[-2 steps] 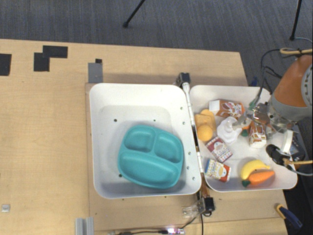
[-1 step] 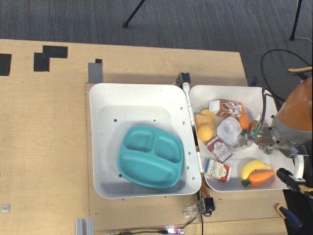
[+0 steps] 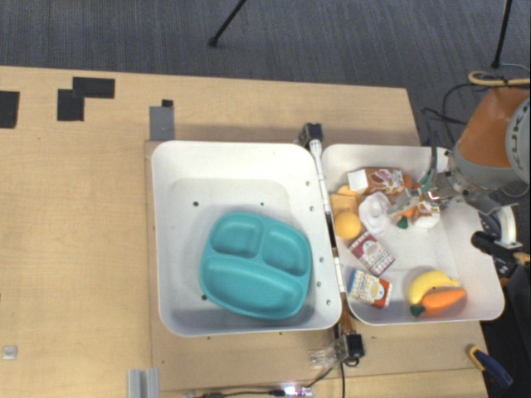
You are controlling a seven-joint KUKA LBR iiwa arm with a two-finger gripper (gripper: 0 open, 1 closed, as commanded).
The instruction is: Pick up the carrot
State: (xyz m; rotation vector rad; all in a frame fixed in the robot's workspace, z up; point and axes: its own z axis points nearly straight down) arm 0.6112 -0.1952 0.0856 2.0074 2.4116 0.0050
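The carrot (image 3: pixel 440 302) lies in the front right corner of the right bin (image 3: pixel 473 259), its long axis running left to right with a slight upward tilt to the right, tucked just under a banana (image 3: pixel 431 285) that touches it, with the bin's front rim close below and its right wall close beside. To its left sit a small juice carton (image 3: pixel 369 288) and a snack packet (image 3: pixel 374 254), and bare floor of the bin opens above it toward the clutter at the back. The end effector (image 3: pixel 423 197) hangs over that back clutter, well apart from the carrot; whether it is open or closed I cannot tell, and the left bin (image 3: pixel 178 222) on the worktop (image 3: pixel 75 247) holds a teal divided plate (image 3: pixel 255 264).
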